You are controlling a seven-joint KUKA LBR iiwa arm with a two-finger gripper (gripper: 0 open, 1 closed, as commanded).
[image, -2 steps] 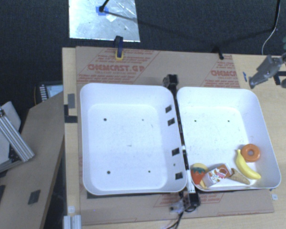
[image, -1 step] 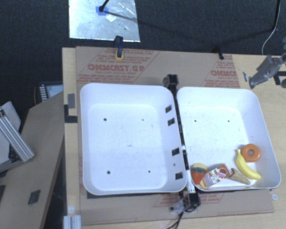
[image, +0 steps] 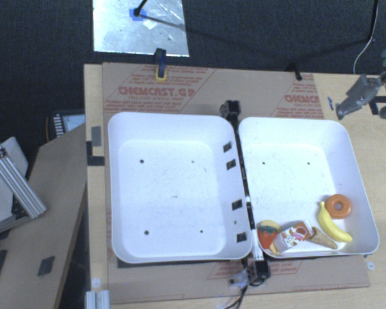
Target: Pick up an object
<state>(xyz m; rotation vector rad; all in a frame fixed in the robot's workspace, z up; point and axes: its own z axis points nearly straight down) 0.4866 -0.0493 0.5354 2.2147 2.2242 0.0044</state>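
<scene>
Bench (image: 180,85) surface is brown cardboard printed with red lettering, and it carries two shallow white bins side by side. Left bin (image: 125,192) sits on the left half of the cardboard. A black hinge strip (image: 239,172) with several clips runs between the two bins where their rims meet. Right bin (image: 347,166) holds all of the objects, grouped along its near edge toward the near right corner. From left to right these are: a round orange-and-yellow fruit (image: 267,232) at the near left corner, a white-and-red packet (image: 291,235) touching it, a tan cone-shaped item (image: 323,239) just beside the packet, a yellow banana (image: 331,224) lying at a slant, and an orange doughnut-shaped ring (image: 338,205) at the banana's upper end. Gripper (image: 349,103) is at the far right, beyond the far right corner of the right bin and well apart from the objects. Its fingers grasp nothing; how far apart they stand cannot be told.
</scene>
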